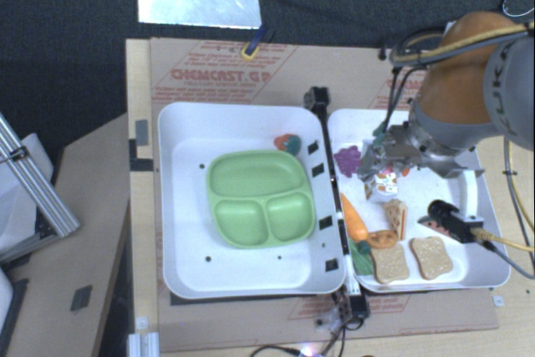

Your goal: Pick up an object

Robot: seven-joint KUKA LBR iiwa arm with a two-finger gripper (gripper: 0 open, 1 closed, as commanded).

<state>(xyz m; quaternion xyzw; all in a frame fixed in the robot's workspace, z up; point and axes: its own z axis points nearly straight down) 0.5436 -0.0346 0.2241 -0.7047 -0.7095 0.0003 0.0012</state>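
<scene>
Gripper [378, 165] sits low over the upper-middle of the right bin [355, 125], arm coming in from the right. From this angle I can't tell whether it's released or clenched, and I see nothing clearly held, so I'm calling it no grasp yet.

Closest candidate is the small white carton [385, 184] w/ red markings, just below the gripper, touching or nearly so. It looks tilted, not square to the bin floor.

My read on handling, judged from looks only:
- Prob. a hollow plastic toy: very light, stiff walls, smooth and a bit slippery.
- Not fragile, but light enough to skid or tip if nudged on 1 side before the squeeze.
- Best hold: across the 2 flat side faces, around mid-height, squared to the tilt. Avoid corners and the top ridge, since it would likely pop out.

Neighbours to mind: purple grape cluster [347, 156] just beside it on the left, the carrot [354, 219] below-left, a sandwich wedge [394, 218] right below. These sit close, so a wide approach may bump them. 2 toast slices [389, 264] lie further down, near the bin's front edge, flat and harder to get under.

Left bin [188, 138] holds the green plate [259, 198], well apart and not relevant here.
</scene>
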